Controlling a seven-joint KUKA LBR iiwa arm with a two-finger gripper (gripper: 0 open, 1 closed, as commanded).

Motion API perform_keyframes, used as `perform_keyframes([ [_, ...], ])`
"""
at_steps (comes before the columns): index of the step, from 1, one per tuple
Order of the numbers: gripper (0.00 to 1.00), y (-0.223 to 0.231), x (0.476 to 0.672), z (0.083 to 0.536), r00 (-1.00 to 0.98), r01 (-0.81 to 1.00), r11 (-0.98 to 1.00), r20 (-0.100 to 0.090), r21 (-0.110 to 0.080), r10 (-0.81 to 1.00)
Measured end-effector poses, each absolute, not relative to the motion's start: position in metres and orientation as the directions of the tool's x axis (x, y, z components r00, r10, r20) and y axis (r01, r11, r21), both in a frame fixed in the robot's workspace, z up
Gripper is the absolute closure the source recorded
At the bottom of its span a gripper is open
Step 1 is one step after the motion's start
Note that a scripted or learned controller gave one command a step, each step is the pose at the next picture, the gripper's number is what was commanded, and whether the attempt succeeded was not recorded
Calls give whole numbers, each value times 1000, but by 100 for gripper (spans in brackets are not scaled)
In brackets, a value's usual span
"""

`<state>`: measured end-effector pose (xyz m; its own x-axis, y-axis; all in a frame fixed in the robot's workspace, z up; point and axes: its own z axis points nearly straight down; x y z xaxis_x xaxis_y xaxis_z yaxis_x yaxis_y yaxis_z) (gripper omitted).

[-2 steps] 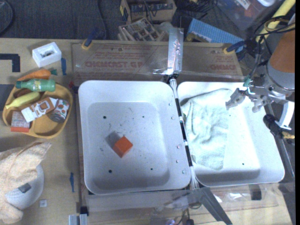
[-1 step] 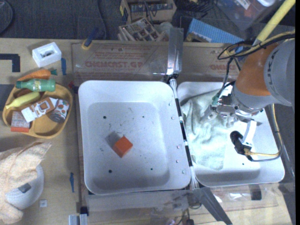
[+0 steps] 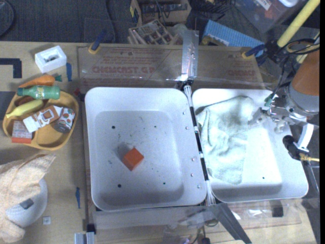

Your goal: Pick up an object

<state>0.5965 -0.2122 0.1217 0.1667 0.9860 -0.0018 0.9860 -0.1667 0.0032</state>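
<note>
Near the middle of the left bin (image 3: 101, 105), an orange block (image 3: 133, 158) lies alone on the white floor. Across the divider, a crumpled white cloth (image 3: 223, 141) fills much of the right bin (image 3: 289, 184), where the arm's gripper (image 3: 269, 113) hangs over the far corner, its grip state unclear.

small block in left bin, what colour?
Orange: the small cube-shaped block lies on the left white bin's floor, clearest in the camera view.

My one camera sits fixed above the bench (image 3: 45, 52), looking down at a slant on both bins: left bin (image 3: 96, 105), right bin (image 3: 292, 187). The arm (image 3: 307, 85) enters right of them.
</note>
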Motion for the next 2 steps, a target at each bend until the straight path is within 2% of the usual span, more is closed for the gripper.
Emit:
perform_keyframes([
  [1, 0, -141, 569, 88, 110, 994, -110, 0, 7, 994],
  [2, 0, -38, 530, 185, -55, 999, 55, 0, 1, 999],
])
